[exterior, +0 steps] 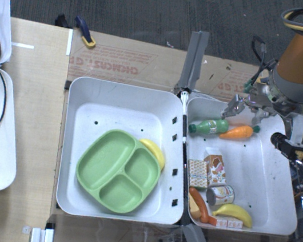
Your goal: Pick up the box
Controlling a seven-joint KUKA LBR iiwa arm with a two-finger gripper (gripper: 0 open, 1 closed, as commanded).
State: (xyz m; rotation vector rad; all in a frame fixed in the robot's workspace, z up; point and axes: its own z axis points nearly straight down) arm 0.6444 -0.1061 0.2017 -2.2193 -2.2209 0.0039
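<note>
Where pincer [245, 107] hovers, box [215, 168] mid-bin

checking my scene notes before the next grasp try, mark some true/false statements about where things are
1. The green divided plate lies in the left bin. True.
2. The carrot lies beside the green bottle. True.
3. The small box sits on the plate. False: it lies in the right bin.
4. The gripper hangs over the left bin. False: it is over the right bin's far end.
5. The banana is at the right bin's near edge. True.
</note>
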